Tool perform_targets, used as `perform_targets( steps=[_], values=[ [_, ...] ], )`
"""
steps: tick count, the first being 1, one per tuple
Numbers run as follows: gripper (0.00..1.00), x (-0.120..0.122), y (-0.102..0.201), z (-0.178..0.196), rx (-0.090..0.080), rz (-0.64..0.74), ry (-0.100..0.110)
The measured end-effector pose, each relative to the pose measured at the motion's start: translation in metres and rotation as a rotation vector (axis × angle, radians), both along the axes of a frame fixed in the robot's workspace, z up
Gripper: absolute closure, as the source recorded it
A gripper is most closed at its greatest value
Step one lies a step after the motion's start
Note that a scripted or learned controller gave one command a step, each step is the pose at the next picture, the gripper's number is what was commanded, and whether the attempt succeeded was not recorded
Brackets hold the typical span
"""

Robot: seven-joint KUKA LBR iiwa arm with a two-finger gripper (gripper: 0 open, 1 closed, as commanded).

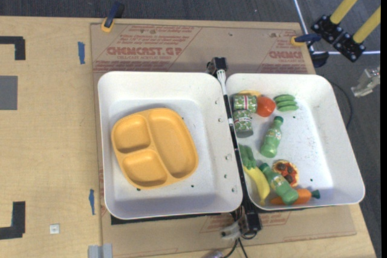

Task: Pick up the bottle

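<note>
Green bottle (272,137) lies tilted in the right bin (329,130), among toy foods. Yellow tray (155,147) occupies the left bin (109,130). Hand state: cannot tell.

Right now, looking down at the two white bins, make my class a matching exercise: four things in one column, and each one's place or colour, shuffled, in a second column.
Things:
1. yellow divided plate
2. green bottle
3. banana
4. tomato

Descriptions:
A. red, near the far edge of the right bin
B. lies alone in the left bin
C. yellow, near the right bin's near left corner
D. about the middle of the right bin, cap pointing away from the viewer

Pairs: 1-B, 2-D, 3-C, 4-A
</note>
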State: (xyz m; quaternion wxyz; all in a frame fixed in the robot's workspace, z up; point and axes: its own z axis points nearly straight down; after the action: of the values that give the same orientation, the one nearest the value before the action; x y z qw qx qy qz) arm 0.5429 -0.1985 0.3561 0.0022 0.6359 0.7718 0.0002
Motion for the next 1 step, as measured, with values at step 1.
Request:
perform_targets(
  steps=[1],
  values=[
    [1.00,0.0011,0.0001,0.0106,-0.002,0.001,-0.004]
  ],
)
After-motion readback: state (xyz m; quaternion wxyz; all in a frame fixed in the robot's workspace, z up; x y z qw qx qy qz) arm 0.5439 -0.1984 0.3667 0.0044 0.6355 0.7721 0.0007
